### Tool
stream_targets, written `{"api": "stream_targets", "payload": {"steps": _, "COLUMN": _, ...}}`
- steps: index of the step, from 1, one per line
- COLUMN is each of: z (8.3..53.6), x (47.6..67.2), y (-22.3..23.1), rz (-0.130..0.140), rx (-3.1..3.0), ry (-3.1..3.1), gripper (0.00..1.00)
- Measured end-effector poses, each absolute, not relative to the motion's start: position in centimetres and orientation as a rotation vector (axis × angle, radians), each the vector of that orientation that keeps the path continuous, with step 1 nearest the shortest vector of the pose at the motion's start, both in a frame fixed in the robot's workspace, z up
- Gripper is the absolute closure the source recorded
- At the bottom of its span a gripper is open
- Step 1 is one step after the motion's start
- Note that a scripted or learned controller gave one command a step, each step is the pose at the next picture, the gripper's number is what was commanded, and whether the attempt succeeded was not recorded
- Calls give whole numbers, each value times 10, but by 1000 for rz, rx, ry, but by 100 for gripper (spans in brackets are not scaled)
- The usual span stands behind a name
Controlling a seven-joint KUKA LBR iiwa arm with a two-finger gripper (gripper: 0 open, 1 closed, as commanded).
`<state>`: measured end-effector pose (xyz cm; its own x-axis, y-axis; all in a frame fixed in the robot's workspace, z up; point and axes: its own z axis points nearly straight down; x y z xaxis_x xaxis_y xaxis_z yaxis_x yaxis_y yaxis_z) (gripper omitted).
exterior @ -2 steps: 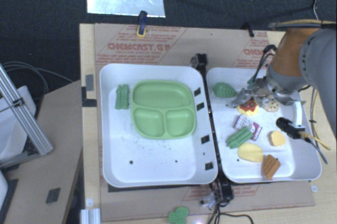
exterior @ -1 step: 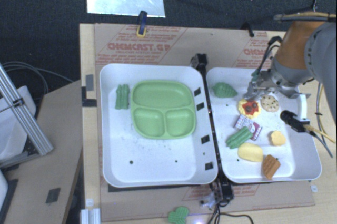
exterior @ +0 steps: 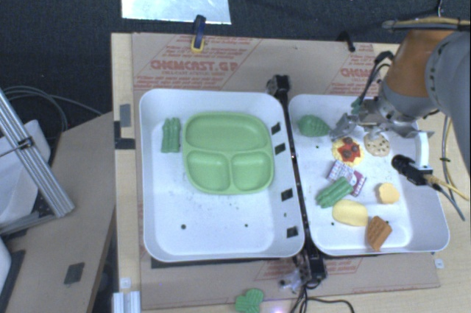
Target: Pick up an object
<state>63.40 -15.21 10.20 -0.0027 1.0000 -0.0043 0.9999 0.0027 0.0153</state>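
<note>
The right bin (exterior: 434,230) holds several toy foods: a green leafy piece (exterior: 313,126), a yellow and red round piece (exterior: 347,150), a speckled cookie (exterior: 377,145), a small wrapped packet (exterior: 346,175), a green pod (exterior: 335,192), a yellow lump (exterior: 350,213), a small yellow piece (exterior: 388,193) and a brown wedge (exterior: 378,232). My gripper (exterior: 344,127) hangs low at the back of this bin, between the leafy piece and the cookie, just above the yellow and red piece. Nothing visibly sits in it.
The left bin (exterior: 158,230) holds a green divided plate (exterior: 227,153) and a green ridged piece (exterior: 171,135) on its left. A black divider (exterior: 288,157) runs between the bins. A green item (exterior: 250,300) lies off the bench at the front.
</note>
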Motion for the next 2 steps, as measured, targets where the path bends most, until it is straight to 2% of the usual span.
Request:
{"api": "stream_targets", "payload": {"steps": 1, "z": 108, "x": 671, "y": -191, "rz": 5, "rx": 2214, "ry": 2218, "gripper": 0}}
{"api": "stream_targets", "payload": {"steps": 2, "z": 90, "x": 614, "y": -164, "rz": 11, "rx": 2208, "ry": 2211, "gripper": 0}}
